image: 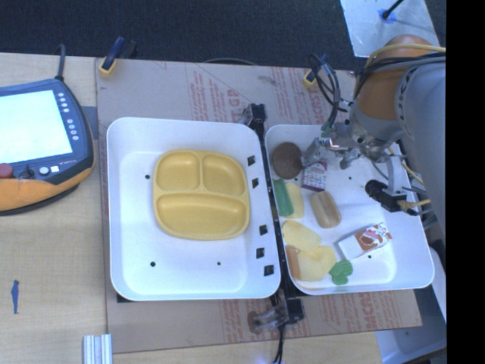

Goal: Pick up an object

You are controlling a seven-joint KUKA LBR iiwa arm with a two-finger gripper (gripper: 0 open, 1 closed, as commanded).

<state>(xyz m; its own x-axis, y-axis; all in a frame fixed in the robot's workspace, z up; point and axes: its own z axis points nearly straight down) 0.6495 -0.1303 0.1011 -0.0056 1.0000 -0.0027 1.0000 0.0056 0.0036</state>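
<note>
My gripper hangs over the back of the right bin, open, with nothing between its fingers. Just below its left finger lies a small dark red and white packet. A brown round object sits to its left. Further forward lie a tan bun, a green piece, pale yellow pieces, an orange-yellow piece, a small green item and a white packet with red print.
The left bin holds a yellow divided plate. The arm's orange band and grey body cover the right bin's far right corner. A teach pendant lies on the bench at far left.
</note>
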